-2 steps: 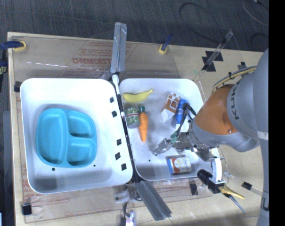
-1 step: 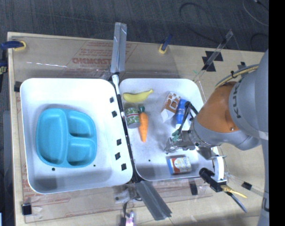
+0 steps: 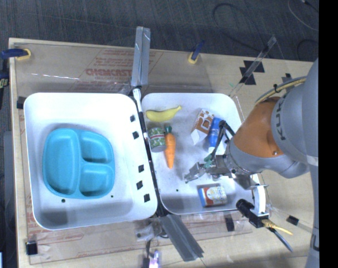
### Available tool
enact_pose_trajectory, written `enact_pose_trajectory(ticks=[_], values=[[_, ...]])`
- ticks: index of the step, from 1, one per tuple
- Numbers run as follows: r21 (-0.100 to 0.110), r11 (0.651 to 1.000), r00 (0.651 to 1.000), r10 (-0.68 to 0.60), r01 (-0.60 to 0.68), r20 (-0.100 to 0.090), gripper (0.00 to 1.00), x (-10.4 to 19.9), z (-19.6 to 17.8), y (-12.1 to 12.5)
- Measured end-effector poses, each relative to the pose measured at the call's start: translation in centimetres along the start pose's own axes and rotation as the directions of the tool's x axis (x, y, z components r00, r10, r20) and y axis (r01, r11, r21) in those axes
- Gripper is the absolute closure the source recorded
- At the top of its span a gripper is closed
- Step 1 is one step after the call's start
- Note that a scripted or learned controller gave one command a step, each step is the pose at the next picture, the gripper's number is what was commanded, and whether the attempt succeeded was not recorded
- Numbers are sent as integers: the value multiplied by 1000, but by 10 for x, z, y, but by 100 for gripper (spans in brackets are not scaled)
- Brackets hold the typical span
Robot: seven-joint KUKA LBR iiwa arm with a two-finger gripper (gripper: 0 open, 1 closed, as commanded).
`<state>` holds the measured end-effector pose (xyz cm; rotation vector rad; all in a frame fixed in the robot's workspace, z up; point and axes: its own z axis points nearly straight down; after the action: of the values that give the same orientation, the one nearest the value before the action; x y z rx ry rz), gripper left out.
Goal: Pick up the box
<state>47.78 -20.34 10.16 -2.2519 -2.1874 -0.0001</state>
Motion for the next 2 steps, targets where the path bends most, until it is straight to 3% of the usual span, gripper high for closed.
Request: enact_pose_trajectory(ticks=[1,2], values=[[2,999,999,37,-37,0,0,-4,10,38],[0,1000,1000,13,-13,0,0,-3,10,-1]])
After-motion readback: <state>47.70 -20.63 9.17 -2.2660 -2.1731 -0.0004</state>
